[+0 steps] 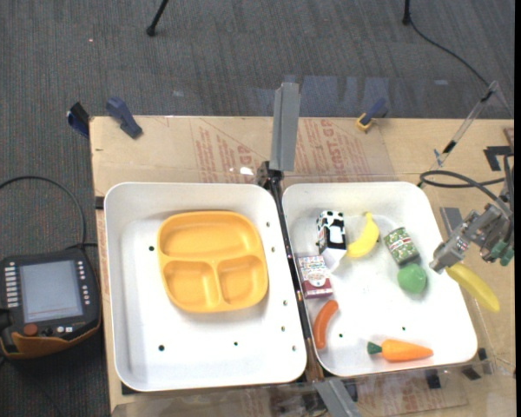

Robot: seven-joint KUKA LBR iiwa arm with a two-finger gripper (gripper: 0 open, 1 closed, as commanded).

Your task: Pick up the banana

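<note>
A yellow banana (363, 235) lies in the right bin (378, 194) near its back, between a black-and-white cow-patterned item (333, 229) and a small green carton (400, 245). A second yellow banana-shaped piece (475, 287) sits over the bin's right rim. Its upper end is just under my gripper (449, 256). The gripper reaches in from the right edge, tilted down and to the left. I cannot tell whether it touches that yellow piece.
The right bin also holds a green round fruit (412, 278), a red box (313, 275), a red sausage-like piece (325, 322) and a carrot (400, 350). The left bin (139, 320) holds a yellow divided plate (214, 260). Cables (451, 179) lie behind the gripper.
</note>
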